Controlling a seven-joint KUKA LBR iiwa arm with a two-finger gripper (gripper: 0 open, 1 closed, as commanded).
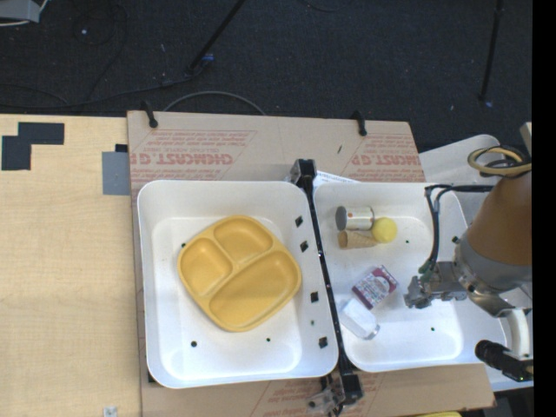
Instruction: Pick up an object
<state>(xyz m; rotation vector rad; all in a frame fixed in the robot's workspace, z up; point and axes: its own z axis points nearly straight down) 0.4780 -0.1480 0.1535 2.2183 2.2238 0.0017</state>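
The right bin (434, 346) holds a small metal can (354, 218) lying on its side, a yellow ball (385, 229), a brown cork-like cylinder (356, 240), a maroon and white packet (374, 287) and a clear plastic piece (359, 321). My gripper (420, 292) hangs low over the right side of this bin, just right of the maroon packet and apart from it. Nothing shows between its fingers.
The left bin (165, 320) carries a yellow divided plate (239, 272). A black divider (317, 268) runs between the two bins. The arm's orange band (508, 220) and cables (434, 224) stand over the right bin's right edge. Cardboard lies under both bins.
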